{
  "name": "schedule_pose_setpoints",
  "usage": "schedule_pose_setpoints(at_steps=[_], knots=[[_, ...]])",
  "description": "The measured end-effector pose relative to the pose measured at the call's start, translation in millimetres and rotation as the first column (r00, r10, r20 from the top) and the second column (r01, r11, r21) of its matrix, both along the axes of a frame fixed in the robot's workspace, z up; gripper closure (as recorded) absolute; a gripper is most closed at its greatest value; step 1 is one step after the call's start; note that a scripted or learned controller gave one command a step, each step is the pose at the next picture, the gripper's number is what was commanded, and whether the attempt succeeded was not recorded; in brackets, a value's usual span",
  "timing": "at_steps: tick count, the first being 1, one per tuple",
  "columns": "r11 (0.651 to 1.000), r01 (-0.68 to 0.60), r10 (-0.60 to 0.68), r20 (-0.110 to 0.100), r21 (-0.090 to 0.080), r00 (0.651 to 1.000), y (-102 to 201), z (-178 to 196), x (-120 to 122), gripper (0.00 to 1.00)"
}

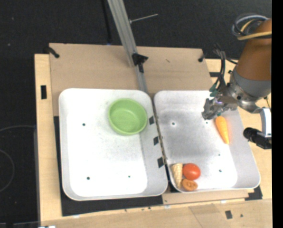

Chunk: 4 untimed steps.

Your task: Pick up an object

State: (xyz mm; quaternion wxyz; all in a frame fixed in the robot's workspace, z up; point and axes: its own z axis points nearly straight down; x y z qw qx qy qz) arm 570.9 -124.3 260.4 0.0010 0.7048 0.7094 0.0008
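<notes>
Nothing is lifted yet: the gripper (211, 111) hovers in the right white bin (189, 137) just beside the orange plastic carrot (222, 129); finger state unclear.

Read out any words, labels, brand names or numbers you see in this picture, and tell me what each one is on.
None: no readable text on the green bowl, the carrot, the tomato, either white bin, the arm or the gripper.
</notes>
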Motion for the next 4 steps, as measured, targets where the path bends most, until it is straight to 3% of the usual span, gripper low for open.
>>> schedule_pose_setpoints(at_steps=[3,4], knots=[[1.000,0.004,-0.004,0.000,-0.001,1.000,149,-29,44,1.00],[1.000,0.003,-0.003,-0.003,0.000,1.000,188,-21,62,1.00]])
